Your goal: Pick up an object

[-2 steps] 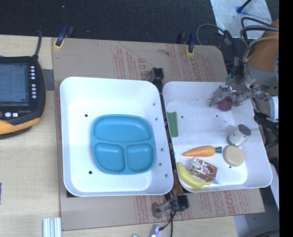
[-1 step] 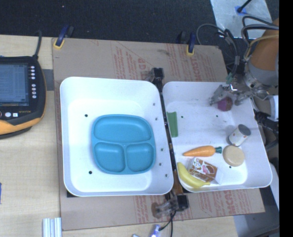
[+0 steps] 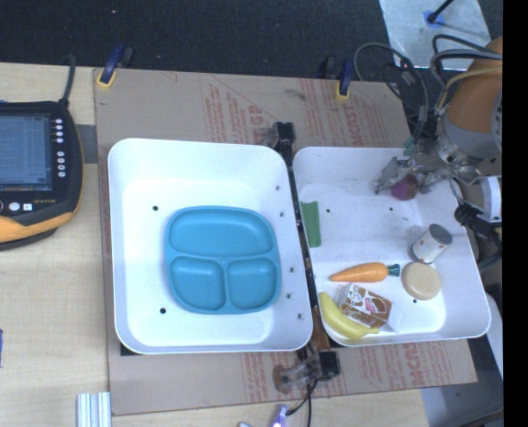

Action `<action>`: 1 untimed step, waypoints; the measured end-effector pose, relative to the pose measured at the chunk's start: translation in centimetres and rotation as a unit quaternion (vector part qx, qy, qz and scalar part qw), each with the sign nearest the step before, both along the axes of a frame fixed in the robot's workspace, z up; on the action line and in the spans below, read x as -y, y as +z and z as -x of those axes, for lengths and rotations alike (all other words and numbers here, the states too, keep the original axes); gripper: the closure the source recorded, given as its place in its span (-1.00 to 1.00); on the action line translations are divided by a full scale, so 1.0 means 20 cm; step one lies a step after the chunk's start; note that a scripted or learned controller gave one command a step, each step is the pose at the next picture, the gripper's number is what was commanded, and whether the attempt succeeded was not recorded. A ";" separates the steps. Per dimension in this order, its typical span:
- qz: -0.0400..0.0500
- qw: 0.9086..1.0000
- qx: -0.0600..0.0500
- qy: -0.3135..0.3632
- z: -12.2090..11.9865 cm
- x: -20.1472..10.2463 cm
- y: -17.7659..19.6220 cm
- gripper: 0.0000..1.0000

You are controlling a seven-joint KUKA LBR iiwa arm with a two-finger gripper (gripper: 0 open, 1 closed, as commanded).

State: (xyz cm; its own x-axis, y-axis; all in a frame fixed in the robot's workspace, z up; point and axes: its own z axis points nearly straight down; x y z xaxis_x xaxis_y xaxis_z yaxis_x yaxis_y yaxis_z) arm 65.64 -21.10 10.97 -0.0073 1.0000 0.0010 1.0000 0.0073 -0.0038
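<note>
My gripper [image 3: 408, 180] hangs low at the far end of the right bin [image 3: 353, 176], its grey fingers [image 3: 389, 182] spread to either side of a small dark purple object [image 3: 404, 188] that rests on the bin floor. The fingers look apart, not closed on it. Nearer the front of this bin lie an orange carrot [image 3: 364, 273], a yellow banana [image 3: 340, 321], a brown snack packet [image 3: 369, 306], a round tan disc [image 3: 421, 280] and a small grey cylinder [image 3: 430, 242].
A green strip [image 3: 310, 223] lies along the right bin's left wall. The left bin [image 3: 140, 194] holds a blue divided plate [image 3: 222, 258]. A teach pendant [image 3: 20, 167] sits on the bench at the far left. Cables [image 3: 397, 69] trail behind the arm.
</note>
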 end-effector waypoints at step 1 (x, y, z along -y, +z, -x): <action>0.000 1.000 0.000 0.000 0.00 0.00 0.00 -1.00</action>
